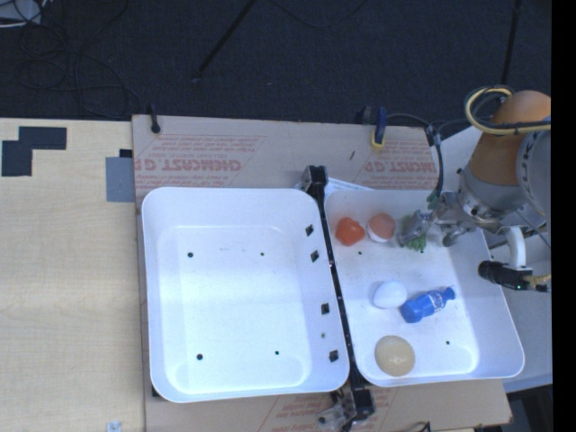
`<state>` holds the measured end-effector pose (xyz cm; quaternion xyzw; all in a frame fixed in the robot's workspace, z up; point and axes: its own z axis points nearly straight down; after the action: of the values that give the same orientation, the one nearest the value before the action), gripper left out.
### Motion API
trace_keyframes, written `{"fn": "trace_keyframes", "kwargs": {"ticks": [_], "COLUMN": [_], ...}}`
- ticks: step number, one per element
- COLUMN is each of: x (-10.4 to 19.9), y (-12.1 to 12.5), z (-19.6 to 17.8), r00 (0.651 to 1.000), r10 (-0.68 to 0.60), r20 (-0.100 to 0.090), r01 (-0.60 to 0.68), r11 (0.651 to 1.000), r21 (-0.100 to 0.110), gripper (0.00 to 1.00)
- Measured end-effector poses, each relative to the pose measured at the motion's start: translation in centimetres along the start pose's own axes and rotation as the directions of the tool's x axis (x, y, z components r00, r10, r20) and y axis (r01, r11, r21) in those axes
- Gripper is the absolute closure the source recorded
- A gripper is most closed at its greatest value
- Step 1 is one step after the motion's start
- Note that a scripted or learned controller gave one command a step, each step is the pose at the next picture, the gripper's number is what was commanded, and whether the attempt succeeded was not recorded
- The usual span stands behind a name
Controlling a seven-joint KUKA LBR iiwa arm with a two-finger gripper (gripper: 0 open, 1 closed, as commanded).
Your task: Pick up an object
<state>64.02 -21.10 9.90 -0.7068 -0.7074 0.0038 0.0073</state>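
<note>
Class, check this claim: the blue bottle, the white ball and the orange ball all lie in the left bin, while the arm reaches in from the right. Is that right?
Not quite. The camera view shows the blue bottle, the white ball and the orange ball all in the right bin, not the left bin. The arm does reach in from the right.

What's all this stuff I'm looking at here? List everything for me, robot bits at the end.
White bins: two, side by side on the bench; left bin, right bin.
Orange ball: one, right bin, far left part.
Pinkish ball: one, beside the orange ball.
Greenish-grey object: one, right bin, far edge; too blurred to name.
White egg-shaped object: one, right bin, middle.
Blue bottle: one, lying beside the white object.
Tan round object: one, right bin, near edge.
Cardboard sheet: one, brown, under the bins.
Arm: one, grey with orange band, right side.
Gripper: one, by the greenish-grey object.
</note>
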Motion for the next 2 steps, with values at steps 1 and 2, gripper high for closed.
{"fn": "trace_keyframes", "kwargs": {"ticks": [1,2], "x": [-0.3,-0.2], "y": [-2.2,0.0], "z": [-16.8,-1.4], "r00": [1.000,1.000], "r10": [0.002,0.001], "r20": [0.010,0.004], "r01": [-0.002,-0.001], "r11": [1.000,1.000], "r21": [-0.027,-0.013], "gripper": [0.00,0.00]}}
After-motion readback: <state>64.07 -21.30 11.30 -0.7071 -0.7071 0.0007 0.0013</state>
